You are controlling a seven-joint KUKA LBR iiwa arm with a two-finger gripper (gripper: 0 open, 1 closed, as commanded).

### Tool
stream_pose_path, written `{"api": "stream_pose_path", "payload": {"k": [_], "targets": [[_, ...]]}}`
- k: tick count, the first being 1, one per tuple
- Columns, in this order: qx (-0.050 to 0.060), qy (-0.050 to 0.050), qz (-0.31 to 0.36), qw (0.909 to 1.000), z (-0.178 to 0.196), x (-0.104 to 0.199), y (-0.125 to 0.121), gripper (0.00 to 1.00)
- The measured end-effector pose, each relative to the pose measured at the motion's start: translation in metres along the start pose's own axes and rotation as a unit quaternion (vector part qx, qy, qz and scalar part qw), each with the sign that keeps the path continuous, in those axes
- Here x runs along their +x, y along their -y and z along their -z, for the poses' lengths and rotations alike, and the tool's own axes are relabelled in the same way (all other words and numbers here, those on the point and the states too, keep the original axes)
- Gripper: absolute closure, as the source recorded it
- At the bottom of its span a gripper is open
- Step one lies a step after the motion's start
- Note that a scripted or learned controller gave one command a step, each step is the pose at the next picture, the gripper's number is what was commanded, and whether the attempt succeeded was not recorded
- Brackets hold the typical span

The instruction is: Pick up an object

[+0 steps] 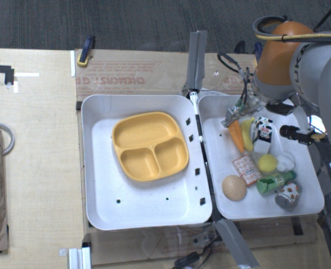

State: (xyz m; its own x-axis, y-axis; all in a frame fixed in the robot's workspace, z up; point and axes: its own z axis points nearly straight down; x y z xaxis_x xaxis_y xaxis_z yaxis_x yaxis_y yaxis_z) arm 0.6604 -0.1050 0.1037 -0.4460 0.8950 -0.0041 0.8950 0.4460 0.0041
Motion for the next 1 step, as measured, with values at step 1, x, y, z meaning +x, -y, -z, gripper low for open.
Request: {"api": "stream_pose_path", "payload": {"k": [1], "targets": [[0.001,-0.001,0.007,1.0000,0.1003,0.0099,0.0005,1.00]]}}
